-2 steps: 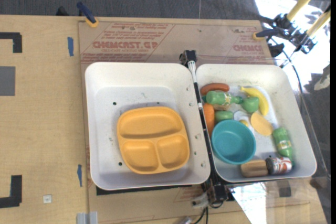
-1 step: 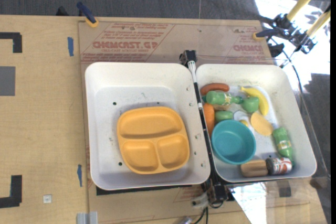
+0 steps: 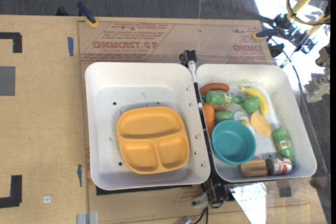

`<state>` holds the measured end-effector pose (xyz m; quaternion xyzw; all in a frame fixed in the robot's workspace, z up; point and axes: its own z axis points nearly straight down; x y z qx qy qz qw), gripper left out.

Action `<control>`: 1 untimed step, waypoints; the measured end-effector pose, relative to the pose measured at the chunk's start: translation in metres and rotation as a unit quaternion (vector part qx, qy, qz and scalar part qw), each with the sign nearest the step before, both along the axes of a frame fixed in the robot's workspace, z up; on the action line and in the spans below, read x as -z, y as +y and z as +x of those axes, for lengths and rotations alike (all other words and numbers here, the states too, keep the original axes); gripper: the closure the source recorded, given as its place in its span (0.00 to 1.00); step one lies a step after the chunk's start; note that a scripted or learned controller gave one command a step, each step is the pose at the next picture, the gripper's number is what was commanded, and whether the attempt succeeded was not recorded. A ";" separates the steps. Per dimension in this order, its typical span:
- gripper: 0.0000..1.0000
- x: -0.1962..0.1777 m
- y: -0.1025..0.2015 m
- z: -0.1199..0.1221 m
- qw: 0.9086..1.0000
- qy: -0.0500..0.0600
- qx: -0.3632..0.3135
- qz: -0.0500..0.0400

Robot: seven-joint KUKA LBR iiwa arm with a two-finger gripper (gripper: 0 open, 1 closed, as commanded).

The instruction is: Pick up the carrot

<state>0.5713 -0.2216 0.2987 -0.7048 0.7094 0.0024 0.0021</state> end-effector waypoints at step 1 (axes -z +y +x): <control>1.00 -0.014 0.001 0.003 1.000 -0.007 0.002 0.001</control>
